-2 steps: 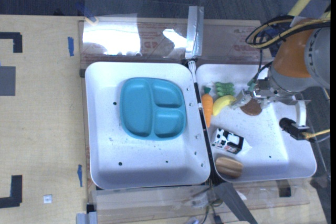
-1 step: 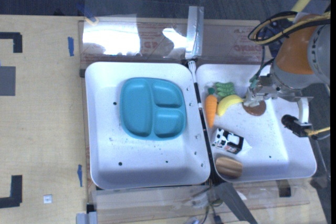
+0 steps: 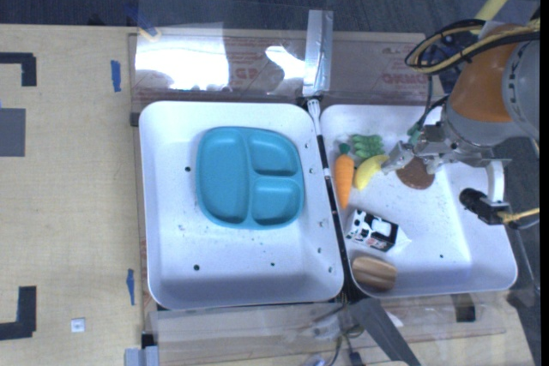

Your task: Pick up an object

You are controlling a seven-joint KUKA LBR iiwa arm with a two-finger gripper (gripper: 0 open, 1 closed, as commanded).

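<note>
Half the brown disc (image 3: 418, 177) hides beneath the gripper (image 3: 403, 157).

A divided plate (image 3: 251, 177) lies in my left bin (image 3: 163, 253). In my right bin (image 3: 480, 253), a carrot (image 3: 343, 178) lies beside a banana (image 3: 368, 171), greens (image 3: 364, 144) behind them, a box (image 3: 372, 231) in front.

Blue tray (image 3: 250, 177), orange carrot (image 3: 343, 178) — white bins (image 3: 171, 253)

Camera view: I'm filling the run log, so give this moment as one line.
hand over right bin, beside banana | carrot by divider | blue tray in left bin
</note>
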